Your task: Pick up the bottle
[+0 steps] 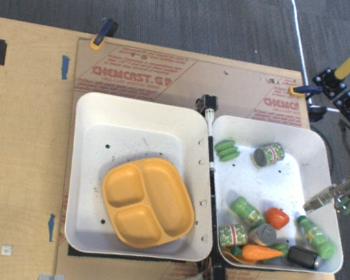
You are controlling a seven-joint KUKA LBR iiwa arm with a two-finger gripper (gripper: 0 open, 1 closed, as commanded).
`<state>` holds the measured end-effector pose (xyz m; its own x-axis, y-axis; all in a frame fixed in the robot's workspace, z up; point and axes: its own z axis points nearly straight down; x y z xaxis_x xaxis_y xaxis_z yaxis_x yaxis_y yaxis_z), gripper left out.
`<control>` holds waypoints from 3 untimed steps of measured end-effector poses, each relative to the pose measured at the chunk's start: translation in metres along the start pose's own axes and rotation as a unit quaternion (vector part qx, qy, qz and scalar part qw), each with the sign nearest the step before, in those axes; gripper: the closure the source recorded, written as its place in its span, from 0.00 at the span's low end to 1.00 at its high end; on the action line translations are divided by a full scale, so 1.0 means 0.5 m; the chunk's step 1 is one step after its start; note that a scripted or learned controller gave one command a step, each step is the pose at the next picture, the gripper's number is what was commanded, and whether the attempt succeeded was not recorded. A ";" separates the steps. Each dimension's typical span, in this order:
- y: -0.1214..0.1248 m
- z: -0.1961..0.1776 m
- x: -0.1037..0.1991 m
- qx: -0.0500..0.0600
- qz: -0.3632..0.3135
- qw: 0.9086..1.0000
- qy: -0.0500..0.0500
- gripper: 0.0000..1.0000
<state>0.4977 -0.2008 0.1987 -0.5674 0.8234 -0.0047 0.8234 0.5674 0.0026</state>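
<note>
Looking down on the bench from above, the camera view shows two shallow white bins side by side on a brown board. The left bin (92, 123) holds a yellow divided plate (147, 202), lying toward its 6 o'clock side. The right bin (294, 138) carries the clutter: a green pea pod (227, 150) at about 11 o'clock, a small can (269, 153) lying tipped at 12 o'clock, and a crowd at its 6 o'clock end. In that crowd, a green bottle (247, 211) lies on its side near the bin's middle, with a red tomato (276, 218) just beside it at 3 o'clock. Below them sit a grey cylinder (264, 235), a second labelled can (233, 234) and an orange carrot (261, 253) along the 6 o'clock wall. Another green bottle (316, 237) lies at the bin's 4 o'clock corner, with a black object (303, 257) just below it. The gripper (334, 198) enters at the bin's 3 o'clock rim, just above that second bottle at its 12 o'clock; a metal finger (318, 201) slants down toward the bin floor. Nothing sits between the fingers, and whether they are spread or closed cannot be told from this angle.
</note>
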 end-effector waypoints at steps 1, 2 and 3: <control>0.000 0.000 0.000 0.000 0.000 1.000 0.000 0.00; 0.002 -0.021 -0.002 -0.002 0.000 1.000 -0.002 1.00; 0.002 -0.021 -0.002 -0.002 0.000 1.000 -0.002 0.00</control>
<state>0.4990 -0.2008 0.2090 -0.5669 0.8238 -0.0084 0.8238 0.5669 0.0057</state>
